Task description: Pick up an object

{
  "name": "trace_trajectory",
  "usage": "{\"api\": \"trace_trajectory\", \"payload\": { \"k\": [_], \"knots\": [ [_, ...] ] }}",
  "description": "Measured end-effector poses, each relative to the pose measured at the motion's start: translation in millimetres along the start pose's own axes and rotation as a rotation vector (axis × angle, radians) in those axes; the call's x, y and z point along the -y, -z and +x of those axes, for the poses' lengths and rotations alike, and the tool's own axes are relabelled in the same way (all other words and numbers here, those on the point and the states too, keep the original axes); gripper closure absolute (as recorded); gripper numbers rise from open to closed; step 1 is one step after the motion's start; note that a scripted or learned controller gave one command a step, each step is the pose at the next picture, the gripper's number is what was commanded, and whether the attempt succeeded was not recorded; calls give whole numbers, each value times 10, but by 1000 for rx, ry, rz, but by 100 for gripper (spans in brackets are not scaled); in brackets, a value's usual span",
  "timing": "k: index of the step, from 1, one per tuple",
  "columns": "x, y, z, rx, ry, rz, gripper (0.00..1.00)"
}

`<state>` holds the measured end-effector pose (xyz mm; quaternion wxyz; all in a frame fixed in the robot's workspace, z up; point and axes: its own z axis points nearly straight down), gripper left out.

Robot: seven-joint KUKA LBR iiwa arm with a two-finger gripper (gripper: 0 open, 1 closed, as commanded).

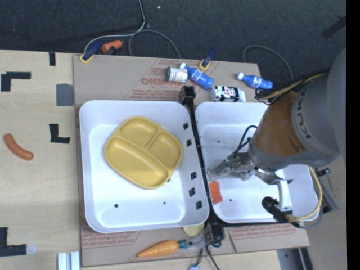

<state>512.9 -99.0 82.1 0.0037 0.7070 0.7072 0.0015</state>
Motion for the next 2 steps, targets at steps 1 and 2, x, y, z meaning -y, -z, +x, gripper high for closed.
{"api": "trace_trajectory", "payload": {
  "k": [1,2],
  "knots": [
    [-1410,128,61,-2,5,-3,0],
    [-1182,34,17,-2,2,2,0]
  ]
}}
